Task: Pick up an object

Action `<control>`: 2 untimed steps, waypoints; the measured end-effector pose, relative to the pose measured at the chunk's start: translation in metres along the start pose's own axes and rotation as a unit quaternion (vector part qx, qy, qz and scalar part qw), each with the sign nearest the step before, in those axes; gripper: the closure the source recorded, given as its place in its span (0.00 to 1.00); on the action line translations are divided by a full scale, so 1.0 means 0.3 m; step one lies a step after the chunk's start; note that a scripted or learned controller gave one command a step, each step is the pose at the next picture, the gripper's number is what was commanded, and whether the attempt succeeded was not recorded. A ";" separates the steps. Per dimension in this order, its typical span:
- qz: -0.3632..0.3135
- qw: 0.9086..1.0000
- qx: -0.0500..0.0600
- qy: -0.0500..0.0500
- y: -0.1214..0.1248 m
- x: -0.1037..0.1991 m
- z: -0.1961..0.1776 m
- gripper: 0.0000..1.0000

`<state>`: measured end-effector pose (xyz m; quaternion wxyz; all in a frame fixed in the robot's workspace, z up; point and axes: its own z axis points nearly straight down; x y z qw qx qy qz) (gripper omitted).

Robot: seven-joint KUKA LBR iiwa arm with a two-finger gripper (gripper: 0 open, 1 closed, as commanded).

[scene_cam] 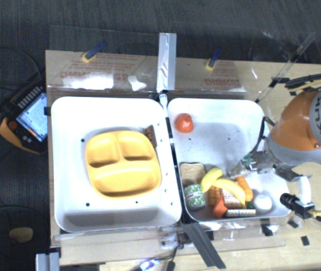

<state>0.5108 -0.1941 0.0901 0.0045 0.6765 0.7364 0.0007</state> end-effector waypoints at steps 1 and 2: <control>-0.009 1.000 0.000 0.000 0.073 0.015 0.001 1.00; -0.009 1.000 0.000 0.000 0.074 0.017 -0.027 1.00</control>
